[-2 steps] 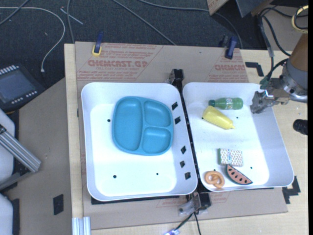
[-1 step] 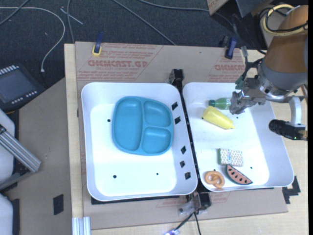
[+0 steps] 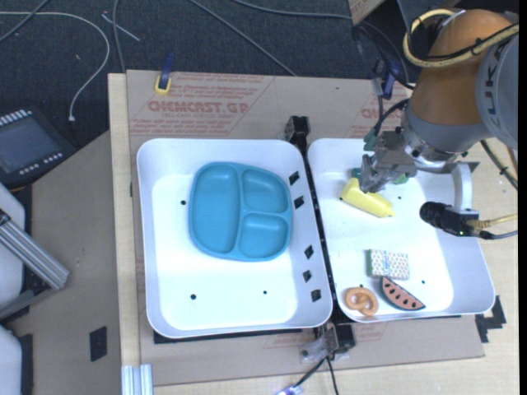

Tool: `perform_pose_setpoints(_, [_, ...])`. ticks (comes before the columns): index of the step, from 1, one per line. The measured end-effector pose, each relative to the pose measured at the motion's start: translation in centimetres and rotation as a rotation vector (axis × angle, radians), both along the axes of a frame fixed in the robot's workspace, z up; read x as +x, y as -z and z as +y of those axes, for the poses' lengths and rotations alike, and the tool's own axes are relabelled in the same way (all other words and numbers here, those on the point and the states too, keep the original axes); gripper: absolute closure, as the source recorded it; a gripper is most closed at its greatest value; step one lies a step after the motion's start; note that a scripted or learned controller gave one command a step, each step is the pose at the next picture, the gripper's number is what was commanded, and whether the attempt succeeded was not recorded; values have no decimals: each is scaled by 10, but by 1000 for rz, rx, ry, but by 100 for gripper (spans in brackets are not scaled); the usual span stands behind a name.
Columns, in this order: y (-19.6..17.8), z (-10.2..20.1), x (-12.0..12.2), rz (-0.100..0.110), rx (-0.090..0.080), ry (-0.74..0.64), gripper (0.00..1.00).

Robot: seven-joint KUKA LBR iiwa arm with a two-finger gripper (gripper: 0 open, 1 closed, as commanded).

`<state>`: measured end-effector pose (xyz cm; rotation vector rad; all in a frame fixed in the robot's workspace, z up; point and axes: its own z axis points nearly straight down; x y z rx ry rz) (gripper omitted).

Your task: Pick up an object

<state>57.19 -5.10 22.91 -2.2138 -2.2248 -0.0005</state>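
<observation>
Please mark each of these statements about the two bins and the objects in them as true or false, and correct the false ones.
1. The blue divided plate lies in the left bin. True.
2. The yellow banana-shaped toy lies in the left bin. False: it lies in the right bin, near its far side.
3. The gripper is above the far end of the yellow toy. True.
4. The watermelon slice sits on the blue plate. False: it lies on the right bin's floor, near the front edge.
5. The pretzel-like ring lies just left of the watermelon slice. True.
</observation>
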Motion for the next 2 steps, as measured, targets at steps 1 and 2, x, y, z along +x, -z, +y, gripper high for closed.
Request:
perform_pose_setpoints(1, [-1,45,-4,0,1,-1,100])
perform_pose_setpoints(2, [11,99,1,1,-1,0,100])
